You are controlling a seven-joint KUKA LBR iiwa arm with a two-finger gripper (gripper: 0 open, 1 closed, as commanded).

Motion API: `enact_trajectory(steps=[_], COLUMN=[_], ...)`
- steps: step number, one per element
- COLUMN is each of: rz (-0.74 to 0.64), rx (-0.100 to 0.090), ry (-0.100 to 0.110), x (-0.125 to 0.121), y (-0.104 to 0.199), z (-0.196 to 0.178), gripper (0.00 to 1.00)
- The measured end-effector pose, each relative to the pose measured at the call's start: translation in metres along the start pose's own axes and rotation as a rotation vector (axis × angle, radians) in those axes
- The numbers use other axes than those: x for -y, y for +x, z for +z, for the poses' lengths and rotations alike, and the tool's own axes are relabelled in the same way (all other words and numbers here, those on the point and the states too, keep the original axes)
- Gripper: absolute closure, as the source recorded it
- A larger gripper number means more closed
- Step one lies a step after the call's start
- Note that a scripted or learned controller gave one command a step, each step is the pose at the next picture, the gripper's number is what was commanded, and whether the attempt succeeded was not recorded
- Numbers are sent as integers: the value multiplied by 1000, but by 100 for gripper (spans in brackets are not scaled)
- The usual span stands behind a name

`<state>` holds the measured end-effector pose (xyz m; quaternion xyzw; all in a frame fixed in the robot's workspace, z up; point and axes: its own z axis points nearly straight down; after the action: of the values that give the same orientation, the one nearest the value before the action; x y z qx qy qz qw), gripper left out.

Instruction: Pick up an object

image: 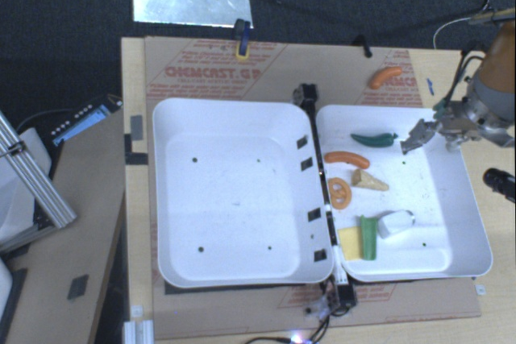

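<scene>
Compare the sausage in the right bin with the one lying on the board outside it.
The sausage in the right bin lies nearly level, left of the gripper, while the sausage on the board tilts up to the right, beyond the right bin. The binned one looks longer and redder; the other is shorter, paler orange. Both are smooth, rounded toy sausages.

- The bench (266, 60) is tan board with red lettering
- Two white bins sit side by side on it: left bin (234, 189), right bin (459, 230)
- An orange sausage (385, 77) lies on the board behind the right bin
</scene>
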<state>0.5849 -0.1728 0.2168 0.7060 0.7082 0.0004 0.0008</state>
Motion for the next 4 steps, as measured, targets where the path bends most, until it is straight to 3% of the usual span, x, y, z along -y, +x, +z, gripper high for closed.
enact_trajectory(steps=[1, 2, 3, 4], rz=[-4, -1, -5, -16], rx=[-5, 0, -2, -8], ry=[6, -3, 0, -19], x=[-13, -16, -21, -31], y=[52, 48, 91, 220], z=[138, 121, 125, -42], gripper=[0, 100, 100, 100])
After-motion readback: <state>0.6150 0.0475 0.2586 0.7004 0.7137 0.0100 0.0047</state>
